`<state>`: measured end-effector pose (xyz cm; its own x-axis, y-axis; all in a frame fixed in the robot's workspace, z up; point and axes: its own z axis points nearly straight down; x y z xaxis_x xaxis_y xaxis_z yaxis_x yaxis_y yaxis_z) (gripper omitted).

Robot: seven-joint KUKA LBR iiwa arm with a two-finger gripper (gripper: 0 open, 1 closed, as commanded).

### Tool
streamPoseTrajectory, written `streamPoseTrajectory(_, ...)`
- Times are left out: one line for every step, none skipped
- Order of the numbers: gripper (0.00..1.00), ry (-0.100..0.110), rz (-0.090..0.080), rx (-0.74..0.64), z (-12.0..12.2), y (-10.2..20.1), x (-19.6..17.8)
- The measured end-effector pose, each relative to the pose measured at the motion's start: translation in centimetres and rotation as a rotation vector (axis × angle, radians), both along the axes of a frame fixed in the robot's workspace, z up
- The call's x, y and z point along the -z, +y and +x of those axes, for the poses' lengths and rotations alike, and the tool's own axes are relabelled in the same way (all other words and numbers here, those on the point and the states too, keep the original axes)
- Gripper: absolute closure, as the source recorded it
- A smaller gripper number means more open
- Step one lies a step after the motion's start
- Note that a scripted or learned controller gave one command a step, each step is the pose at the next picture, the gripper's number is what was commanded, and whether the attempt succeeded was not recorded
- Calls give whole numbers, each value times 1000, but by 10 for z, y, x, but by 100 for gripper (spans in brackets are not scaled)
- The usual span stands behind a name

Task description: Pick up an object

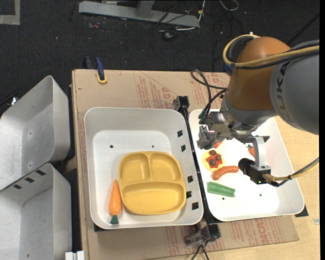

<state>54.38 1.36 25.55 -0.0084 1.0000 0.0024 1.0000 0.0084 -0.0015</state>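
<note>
Gripper (223, 138) above sausage (225, 172); opening cannot be told. Sausage judged light, smooth, rigid; best taken across its middle.

Floor: I see dark ground (45, 45) behind the bench.
Bench: bare brown board (137, 89).
Far edge: grey metal bar (137, 12).
Left: white containers (30, 152).

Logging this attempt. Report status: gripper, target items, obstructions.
Gripper low in right white bin, nothing seen held. Red sausage, green pepper piece, yellow berry slice lying loose. Arm body hides bin's upper part.
</note>
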Motion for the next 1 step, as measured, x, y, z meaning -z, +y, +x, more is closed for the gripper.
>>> streamPoseTrajectory(100,3,-1,0,-27,57,11)
